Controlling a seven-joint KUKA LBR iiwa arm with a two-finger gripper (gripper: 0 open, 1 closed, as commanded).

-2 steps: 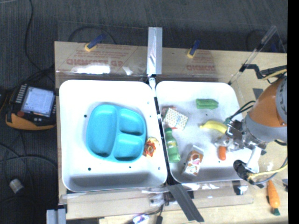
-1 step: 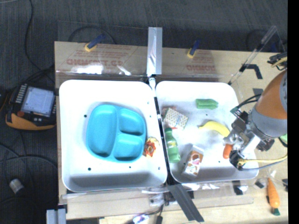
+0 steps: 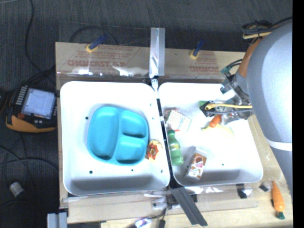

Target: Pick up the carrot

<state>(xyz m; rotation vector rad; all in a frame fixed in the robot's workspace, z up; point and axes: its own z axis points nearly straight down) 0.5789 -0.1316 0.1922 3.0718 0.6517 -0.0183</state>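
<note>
The end effector (image 3: 209, 107) reaches into the right bin (image 3: 247, 151) from the right, lying low and nearly flat, its black and yellow fingers pointing left. The fingers look close together at the dark tip, but the view is too coarse there, so I cannot tell how far apart they stand, and nothing shows between them. The carrot (image 3: 214, 121) lies just below the tip, on the bin floor, a small orange piece with a pale green end trailing to its left; it seems to sit just beside the fingers rather than in them.

Further left of the tip is a red-and-white checked packet (image 3: 176, 120), and below that a green bottle (image 3: 174, 147) lying along the bin's left wall. Below and slightly left of the tip stands a small brown carton (image 3: 196, 164). Well to the left, in the left bin (image 3: 76, 175), rests a blue divided plate (image 3: 118, 134) with a small orange and red toy (image 3: 153, 148) at its right edge. A second carrot-like object (image 3: 277, 199) lies on the desk (image 3: 71, 56) far below the end effector, outside the bins.
</note>
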